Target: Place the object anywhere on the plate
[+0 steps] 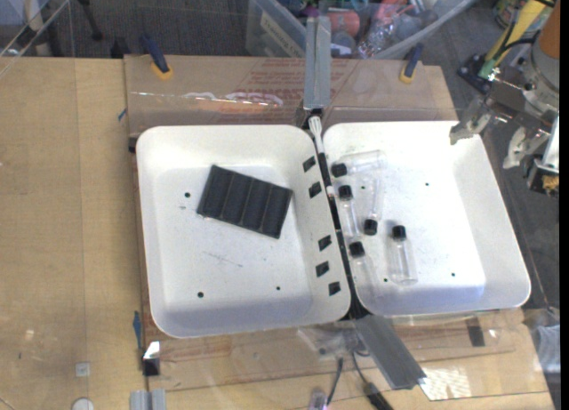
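Lying near the left edge of the right bin (pixel 498 248) are several clear vials (pixel 402 257) with black caps; a dark ridged plate (pixel 244 201) rests in the left bin (pixel 160 293). The gripper (pixel 498 137) is seen at the right bin's far right corner, carrying nothing, finger spacing undeterminable. Approach is judged pending; descent over one vial is required next.

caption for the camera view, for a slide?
End effector at the right bin's far corner; clear vials in it; dark ridged plate in left bin.
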